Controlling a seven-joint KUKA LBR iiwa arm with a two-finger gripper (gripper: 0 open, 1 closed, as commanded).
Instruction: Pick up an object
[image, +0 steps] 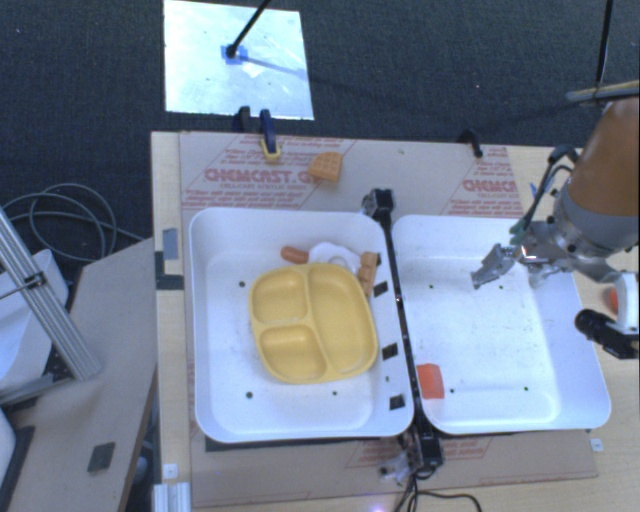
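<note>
My gripper (513, 271) hovers over the upper right part of the right bin (560, 410), fingers spread open with nothing between them. A small orange-red block (429, 380) lies at the lower left of that bin, well away from the gripper. The left bin (215, 400) holds a yellow divided plate (311, 322). Behind the plate are a small orange sausage-shaped piece (294, 255), a white item (331, 254) and a tan block (368, 271) near the bin's right wall.
A tan waffle-like piece (325, 165) lies on the board behind the bins, beside a yellow clamp (269, 140). A black divider with clips (392, 330) runs between the two bins. Cables lie on the floor at the left.
</note>
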